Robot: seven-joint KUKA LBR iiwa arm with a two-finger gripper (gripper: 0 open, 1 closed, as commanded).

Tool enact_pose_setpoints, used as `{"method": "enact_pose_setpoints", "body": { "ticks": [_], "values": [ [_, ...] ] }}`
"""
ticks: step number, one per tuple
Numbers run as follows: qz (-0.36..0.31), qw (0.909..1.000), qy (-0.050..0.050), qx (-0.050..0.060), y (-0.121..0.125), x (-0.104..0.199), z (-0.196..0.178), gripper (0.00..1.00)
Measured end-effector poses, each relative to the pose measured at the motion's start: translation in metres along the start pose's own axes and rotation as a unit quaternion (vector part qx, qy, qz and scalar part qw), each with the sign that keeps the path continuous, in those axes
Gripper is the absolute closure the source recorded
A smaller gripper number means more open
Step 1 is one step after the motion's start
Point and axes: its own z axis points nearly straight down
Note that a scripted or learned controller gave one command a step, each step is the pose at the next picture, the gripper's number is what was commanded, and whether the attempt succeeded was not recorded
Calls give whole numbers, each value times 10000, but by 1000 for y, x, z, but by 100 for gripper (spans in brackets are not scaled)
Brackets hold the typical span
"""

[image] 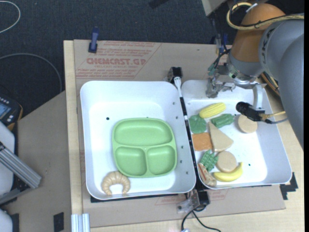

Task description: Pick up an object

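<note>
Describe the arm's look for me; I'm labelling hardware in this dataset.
The thick grey arm has a rounded orange band above the wrist. A yellow cable loops over that band. Below sits a small metal two-finger gripper with thin wiring around its mount.

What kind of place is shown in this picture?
Most likely a robotics lab test bench, not a kitchen. The food is toy food, such as a banana and a croissant, sorted into two white bins, and a grey robot arm reaches over them.
</note>
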Motion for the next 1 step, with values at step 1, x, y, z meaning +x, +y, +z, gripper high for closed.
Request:
{"method": "enact_pose_setpoints", "body": {
  "ticks": [1],
  "values": [
    [0,10000,-4,-14,1,0,-10,100]
  ]
}}
